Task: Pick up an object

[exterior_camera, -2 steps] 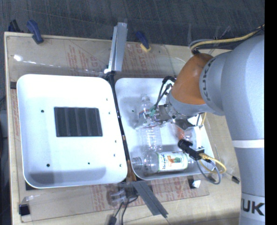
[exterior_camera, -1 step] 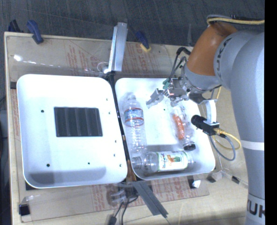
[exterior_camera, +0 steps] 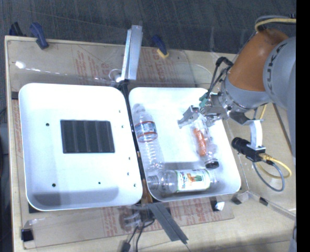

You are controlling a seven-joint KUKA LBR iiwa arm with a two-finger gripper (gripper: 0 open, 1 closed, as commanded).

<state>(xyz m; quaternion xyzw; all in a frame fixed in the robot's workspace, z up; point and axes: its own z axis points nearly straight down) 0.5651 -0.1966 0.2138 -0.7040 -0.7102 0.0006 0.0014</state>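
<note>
Bottles fill my right bin (exterior_camera: 226, 185): nearest lies one with a green-and-orange label (exterior_camera: 186, 181) along the front wall, beyond it a clear water bottle (exterior_camera: 147, 135) beside the left wall. Farther in, my gripper (exterior_camera: 199, 114) hangs over an orange-filled bottle (exterior_camera: 203, 140); its grip I cannot tell.

Dark grey carpeted floor (exterior_camera: 144, 7); pale wooden table (exterior_camera: 65, 62) with red lettering, blue clamps (exterior_camera: 38, 34) at its far edge.

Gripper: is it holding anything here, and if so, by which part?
Cannot be told. The gripper sits over the upper end of the orange-filled bottle in the right bin, but no grasp is visible.
</note>
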